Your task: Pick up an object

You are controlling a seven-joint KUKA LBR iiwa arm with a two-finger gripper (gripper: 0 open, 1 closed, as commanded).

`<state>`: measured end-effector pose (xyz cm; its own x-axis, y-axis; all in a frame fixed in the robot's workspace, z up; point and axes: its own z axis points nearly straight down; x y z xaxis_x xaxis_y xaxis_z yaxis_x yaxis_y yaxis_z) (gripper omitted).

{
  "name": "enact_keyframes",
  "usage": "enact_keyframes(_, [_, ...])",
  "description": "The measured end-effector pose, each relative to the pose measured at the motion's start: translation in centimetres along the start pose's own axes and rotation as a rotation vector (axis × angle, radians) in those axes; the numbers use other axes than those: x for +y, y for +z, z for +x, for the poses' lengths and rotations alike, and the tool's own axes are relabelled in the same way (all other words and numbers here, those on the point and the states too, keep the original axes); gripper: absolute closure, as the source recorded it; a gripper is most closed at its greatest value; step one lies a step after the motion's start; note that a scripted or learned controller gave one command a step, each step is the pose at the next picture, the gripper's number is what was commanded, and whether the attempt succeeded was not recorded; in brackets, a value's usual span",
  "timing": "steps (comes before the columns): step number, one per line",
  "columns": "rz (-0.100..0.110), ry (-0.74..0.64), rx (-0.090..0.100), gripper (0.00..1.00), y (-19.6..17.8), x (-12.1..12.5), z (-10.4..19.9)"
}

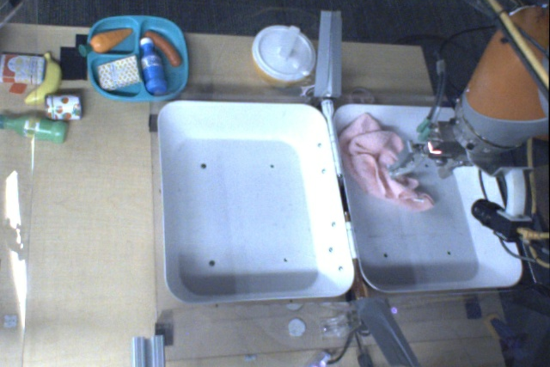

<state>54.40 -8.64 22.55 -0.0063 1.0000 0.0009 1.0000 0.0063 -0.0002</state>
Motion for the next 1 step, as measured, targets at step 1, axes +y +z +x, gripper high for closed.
enact_keyframes(1, [0.0,-0.251,0.0,0.0,10.93,3.37,-0.81])
